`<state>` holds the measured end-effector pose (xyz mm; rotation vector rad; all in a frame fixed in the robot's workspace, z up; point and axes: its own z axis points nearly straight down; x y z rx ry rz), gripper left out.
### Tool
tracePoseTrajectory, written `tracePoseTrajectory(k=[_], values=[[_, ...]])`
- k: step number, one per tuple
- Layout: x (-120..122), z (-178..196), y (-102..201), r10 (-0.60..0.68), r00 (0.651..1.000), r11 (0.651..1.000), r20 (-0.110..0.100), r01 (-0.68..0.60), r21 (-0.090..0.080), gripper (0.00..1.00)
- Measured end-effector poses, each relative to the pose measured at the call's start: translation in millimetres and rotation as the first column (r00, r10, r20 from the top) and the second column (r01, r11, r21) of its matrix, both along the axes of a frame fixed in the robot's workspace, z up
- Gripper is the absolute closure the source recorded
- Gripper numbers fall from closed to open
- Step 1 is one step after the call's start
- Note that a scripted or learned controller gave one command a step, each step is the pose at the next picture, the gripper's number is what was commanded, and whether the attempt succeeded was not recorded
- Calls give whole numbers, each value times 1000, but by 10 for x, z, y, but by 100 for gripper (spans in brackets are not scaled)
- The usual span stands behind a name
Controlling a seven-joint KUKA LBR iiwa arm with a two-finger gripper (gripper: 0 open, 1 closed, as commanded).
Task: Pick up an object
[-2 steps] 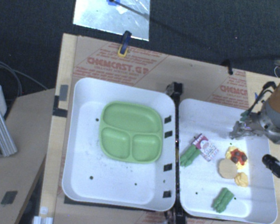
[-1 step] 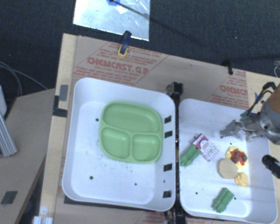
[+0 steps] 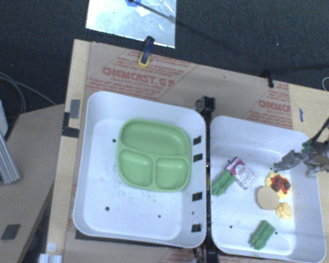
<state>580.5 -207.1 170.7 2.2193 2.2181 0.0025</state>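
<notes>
Reaching in from the right, the gripper (image 3: 287,161) hovers over the right bin (image 3: 305,245); whether it is apart or together cannot be told. Just below and slightly left lies the nearest object, a red-and-yellow toy (image 3: 279,183) (roughly round, no clear long axis), near the bin's middle right.
</notes>
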Motion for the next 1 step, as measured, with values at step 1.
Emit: tracePoseTrajectory(k=[1], values=[[-23, -450, 12, 1, 1000, 1000, -4, -1, 2, 0]])
